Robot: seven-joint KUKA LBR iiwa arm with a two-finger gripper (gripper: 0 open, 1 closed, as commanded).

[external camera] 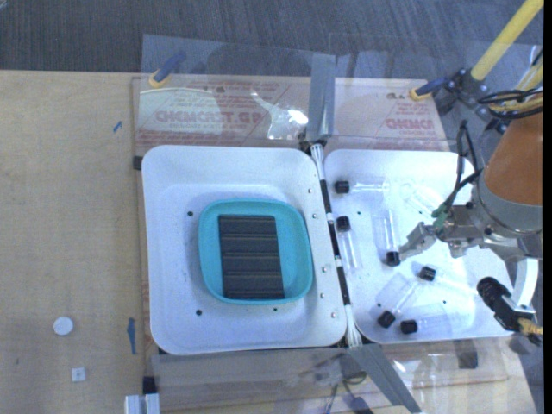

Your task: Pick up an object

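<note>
The worktop (60, 188) carries two white bins side by side. The left bin (172, 179) holds a teal tray (297, 257) with a dark ridged block (250, 255) lying flat in it. The right bin (358, 166) holds several clear tubes (398, 298) with black caps, lying loose, easy to reach from above. The gripper (405, 248) hangs low over them, its tip near one tube's black cap. It may be touching; the view is too blurry. I cannot tell how the jaws stand. Red letters on the plastic sheet (198, 115) behind the bins read backwards, too faint to make out.
</note>
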